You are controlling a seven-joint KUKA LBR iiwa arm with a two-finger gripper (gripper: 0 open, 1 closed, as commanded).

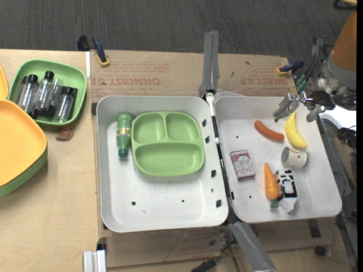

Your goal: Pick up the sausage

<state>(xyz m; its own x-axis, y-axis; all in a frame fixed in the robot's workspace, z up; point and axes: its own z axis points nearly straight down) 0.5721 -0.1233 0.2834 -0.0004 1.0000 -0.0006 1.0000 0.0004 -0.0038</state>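
The gripper (297,107) hangs over the upper right part of the right bin (249,208), its two fingers spread apart with nothing between them. The sausage (268,130) lies on the bin floor just below and left of the gripper. A banana (294,131) lies just right of the sausage. Below the sausage sit a small card box (242,164) and a carrot (270,181).

The 2 bins (108,208) are white; the sausage (268,130) is orange-red; the banana (294,131) yellow; the carrot (271,181) orange; the divided plate (167,143) and bottle (123,134) green; the card box (243,164) pinkish with a printed pattern.
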